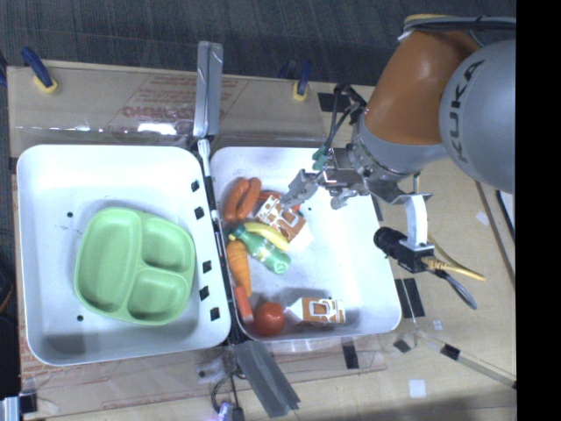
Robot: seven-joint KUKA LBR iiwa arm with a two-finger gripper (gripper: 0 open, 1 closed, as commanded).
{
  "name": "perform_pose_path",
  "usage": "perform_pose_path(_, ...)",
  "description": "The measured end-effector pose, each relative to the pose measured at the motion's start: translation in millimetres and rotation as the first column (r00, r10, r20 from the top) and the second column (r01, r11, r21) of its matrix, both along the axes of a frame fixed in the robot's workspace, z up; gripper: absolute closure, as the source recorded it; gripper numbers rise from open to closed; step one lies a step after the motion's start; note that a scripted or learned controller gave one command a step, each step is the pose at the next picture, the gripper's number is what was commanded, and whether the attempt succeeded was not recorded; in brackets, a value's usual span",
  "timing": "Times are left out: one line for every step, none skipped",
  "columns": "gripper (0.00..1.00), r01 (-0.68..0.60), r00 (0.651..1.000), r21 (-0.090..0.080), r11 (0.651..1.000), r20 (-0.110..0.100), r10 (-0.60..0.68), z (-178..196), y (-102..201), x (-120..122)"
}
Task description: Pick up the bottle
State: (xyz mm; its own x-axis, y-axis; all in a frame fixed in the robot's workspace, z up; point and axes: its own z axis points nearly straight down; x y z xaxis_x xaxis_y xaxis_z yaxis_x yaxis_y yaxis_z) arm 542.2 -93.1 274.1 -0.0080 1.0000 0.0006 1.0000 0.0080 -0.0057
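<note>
- Bright, even overhead light; my white bins nearly blow out.
- Soft shadow beneath my arm, falling into the right bin.
- Slight overall softness.

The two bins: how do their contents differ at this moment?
The left bin holds one thing, a green divided plate; the right bin holds a cluster of small items, among them the green bottle, a carrot and a tomato. The gripper hangs over the right bin, not the left. Both bins are shallow and white.
</note>
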Motion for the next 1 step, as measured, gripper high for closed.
perform_pose_path(0.00,0.169,0.986,0.000,0.986,-0.002,-0.169,-136.7,-15.3,-36.2)
